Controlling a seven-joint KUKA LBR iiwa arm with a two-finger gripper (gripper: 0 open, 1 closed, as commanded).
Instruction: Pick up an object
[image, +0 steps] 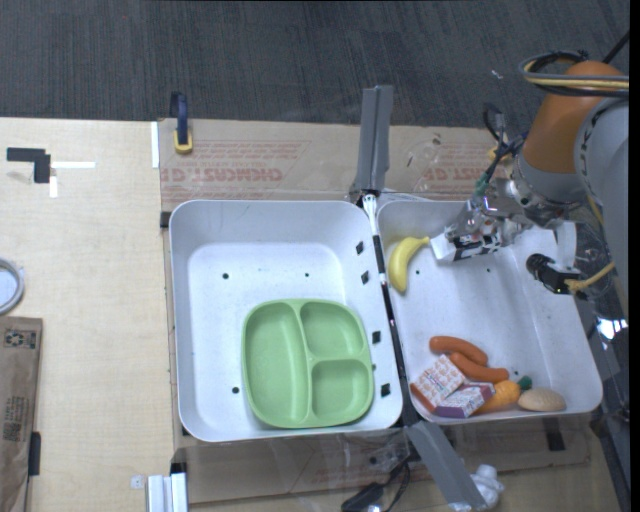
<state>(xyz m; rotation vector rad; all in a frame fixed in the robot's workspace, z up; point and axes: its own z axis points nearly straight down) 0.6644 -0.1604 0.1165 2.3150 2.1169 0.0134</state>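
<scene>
While the gripper (462, 243) hangs low over the upper part of the right bin (540, 330), just beside the banana (402, 262), no object is seen between its fingers; whether those fingers stand apart or together cannot be told at this angle. The banana lies against the bin's left wall, near the divider shared with the left bin (200, 300), which carries a green sectioned plate (308, 362).

Risks noted:
- Judged from its position, the banana is the likely target. Its placement hard against the wall leaves little room for a finger on that side; a descent there may strike the wall or push the fruit away.
- Its curved, smooth body may roll or slip out of a grip taken off-centre.
- Remaining items, the sausages (468, 358), a small carton (440, 384), a carrot (502, 394) and a pale oval object (541, 401), crowd the bin's lower corner, touching one another; a grasp there could catch two items or none.
</scene>
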